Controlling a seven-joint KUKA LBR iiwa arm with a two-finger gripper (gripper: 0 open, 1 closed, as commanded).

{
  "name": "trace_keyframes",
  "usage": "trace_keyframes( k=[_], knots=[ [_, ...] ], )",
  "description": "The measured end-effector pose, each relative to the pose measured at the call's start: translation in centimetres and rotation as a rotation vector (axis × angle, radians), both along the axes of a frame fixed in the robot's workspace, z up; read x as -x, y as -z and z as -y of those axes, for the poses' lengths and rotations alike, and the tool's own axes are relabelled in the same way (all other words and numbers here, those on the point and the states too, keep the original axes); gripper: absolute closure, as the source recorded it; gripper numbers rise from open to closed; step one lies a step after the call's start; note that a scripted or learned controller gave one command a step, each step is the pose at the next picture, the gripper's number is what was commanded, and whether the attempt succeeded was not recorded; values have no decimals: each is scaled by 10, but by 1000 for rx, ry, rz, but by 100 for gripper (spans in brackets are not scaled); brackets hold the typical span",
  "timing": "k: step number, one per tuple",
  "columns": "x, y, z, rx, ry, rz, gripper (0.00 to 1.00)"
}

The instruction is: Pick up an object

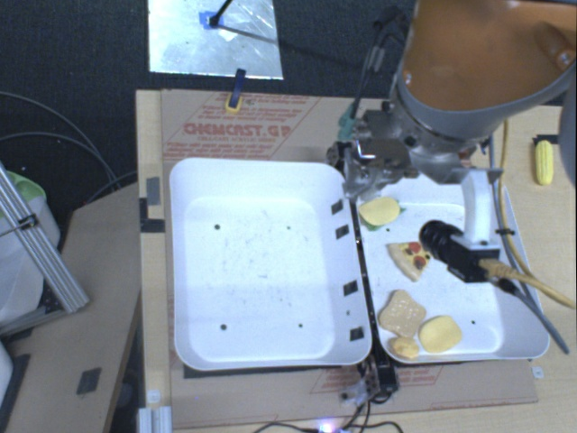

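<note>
Arm (487, 52) looms over right bin's (518, 332) far edge; gripper (365, 174) sits at the far left corner, just above a yellow piece (380, 211). Finger state: we cannot tell. We judge a straight descent, centred on it, clear of the wall, is best.

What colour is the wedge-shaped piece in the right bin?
Tan pizza slice with red and dark toppings, in the camera view.

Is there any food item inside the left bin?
No, the left bin shows bare white floor; the food pieces lie in the right bin.
</note>
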State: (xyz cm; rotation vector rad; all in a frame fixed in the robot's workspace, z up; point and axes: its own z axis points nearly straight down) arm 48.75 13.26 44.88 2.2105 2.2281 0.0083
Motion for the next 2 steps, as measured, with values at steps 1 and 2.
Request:
trace_keyframes(
  k=[1, 2],
  knots=[
    [-1, -11, 0, -1, -5, 2, 100],
    [1, 68, 16, 4, 10, -11, 100]
  ],
)
